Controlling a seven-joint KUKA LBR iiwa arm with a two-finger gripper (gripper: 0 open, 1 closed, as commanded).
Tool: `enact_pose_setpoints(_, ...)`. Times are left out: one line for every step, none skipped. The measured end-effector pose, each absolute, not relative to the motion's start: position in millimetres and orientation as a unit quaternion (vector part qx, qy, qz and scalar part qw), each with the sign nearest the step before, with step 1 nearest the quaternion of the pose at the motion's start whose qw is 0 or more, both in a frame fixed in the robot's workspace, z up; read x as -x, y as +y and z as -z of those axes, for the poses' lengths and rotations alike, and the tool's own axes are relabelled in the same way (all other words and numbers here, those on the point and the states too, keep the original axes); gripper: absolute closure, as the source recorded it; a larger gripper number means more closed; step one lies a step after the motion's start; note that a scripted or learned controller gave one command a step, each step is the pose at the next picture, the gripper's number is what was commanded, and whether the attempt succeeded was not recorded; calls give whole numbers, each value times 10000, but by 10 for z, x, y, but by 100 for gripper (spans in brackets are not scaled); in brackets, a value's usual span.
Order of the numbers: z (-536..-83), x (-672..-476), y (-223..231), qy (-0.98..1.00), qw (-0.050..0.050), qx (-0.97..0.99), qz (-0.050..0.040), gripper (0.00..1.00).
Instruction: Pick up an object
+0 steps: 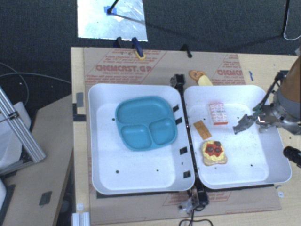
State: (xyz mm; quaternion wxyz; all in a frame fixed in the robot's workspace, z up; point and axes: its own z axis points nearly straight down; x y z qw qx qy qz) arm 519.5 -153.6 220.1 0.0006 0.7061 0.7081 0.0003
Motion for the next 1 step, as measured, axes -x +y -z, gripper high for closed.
enact_pose_setpoints(-1611,-4851,-977,7098,-31,-7044,4,0)
